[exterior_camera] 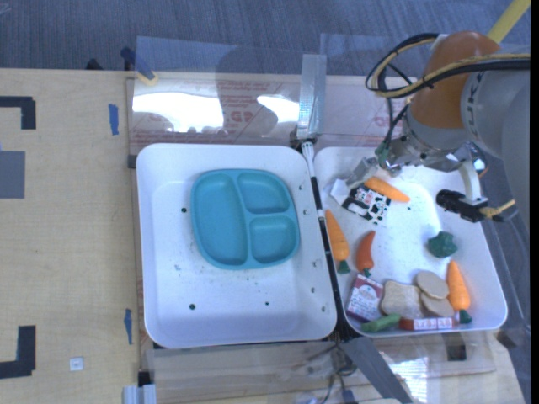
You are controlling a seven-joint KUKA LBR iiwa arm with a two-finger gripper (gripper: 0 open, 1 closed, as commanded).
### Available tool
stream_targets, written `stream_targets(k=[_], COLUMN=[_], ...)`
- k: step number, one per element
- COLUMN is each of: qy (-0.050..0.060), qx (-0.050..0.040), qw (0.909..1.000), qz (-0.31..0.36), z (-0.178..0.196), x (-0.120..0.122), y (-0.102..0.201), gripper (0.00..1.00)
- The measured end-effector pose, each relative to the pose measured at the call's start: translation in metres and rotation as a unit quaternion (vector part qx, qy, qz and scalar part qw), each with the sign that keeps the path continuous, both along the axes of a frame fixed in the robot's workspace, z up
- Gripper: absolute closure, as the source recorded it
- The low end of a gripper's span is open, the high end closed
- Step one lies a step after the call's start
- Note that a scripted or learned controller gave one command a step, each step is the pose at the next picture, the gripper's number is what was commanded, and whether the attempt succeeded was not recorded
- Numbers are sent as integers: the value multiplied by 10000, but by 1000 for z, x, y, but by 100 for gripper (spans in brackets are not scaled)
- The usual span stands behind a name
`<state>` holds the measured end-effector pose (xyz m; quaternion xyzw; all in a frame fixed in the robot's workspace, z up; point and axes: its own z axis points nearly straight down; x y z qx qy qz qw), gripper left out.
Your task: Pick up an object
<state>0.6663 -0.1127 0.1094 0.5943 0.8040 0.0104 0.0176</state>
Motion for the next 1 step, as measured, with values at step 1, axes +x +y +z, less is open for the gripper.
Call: stream_targets(k=[1], qy=[-82], qx=[20], qw=[10000], qz=[20], z=[14], x=[5], y=[4], gripper=[100])
